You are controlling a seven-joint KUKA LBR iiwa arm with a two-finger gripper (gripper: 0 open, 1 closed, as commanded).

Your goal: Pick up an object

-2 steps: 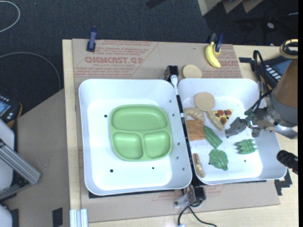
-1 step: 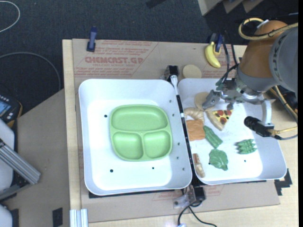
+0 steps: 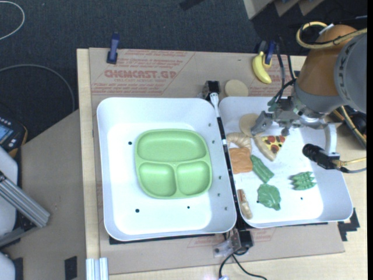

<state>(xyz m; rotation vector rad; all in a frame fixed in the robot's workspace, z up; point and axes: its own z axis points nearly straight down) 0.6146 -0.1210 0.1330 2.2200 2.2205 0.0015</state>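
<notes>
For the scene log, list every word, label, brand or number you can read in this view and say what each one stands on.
"CHEMCAST G P" in large red letters, the last ones unsure, on the brown cardboard sheet under the two bins, along its far edge.
Finer red lines above and below that heading: too small and blurred to read.
Faint red print on the same sheet at the near edge: unreadable.

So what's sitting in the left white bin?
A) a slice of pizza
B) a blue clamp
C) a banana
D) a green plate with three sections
D: the green divided plate lies in the middle of the left bin, while the pizza slice lies in the right bin and the banana rests outside on the bench.
</notes>
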